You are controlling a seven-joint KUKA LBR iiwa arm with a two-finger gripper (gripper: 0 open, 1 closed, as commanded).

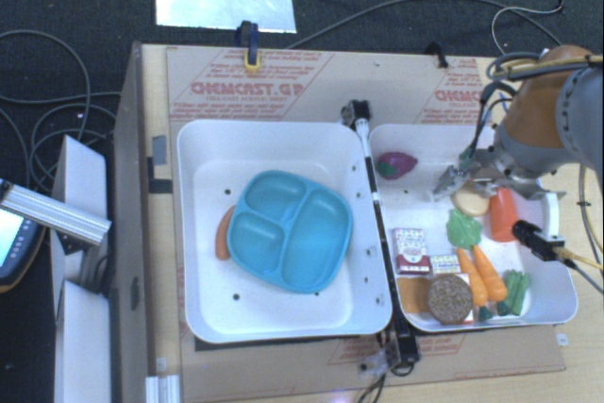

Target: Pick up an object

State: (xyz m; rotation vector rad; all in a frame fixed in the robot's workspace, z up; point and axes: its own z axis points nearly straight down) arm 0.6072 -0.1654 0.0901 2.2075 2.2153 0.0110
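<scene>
The right bin (pixel 559 301) holds several toy foods. A purple vegetable (pixel 396 165) lies at its far left. A pale round piece (pixel 469 201) sits beside a red-orange piece (pixel 501 214) and a green leafy piece (pixel 463 228). Nearer the front are a small printed box (pixel 411 249), a brown round patty (pixel 449 296), two carrots (pixel 479 274) and green beans (pixel 515 290). My gripper (pixel 454 179) is low in the right bin, just above and left of the pale round piece, between it and the purple vegetable. Nothing is seen held in it.
The left bin (pixel 203 165) holds a blue divided plate (pixel 288 229) with a brown sausage (pixel 223 233) along its left side. A ridge with a black clamp (pixel 357 114) separates the bins. The arm's grey body and cables (pixel 543 123) hang over the right bin's far right corner.
</scene>
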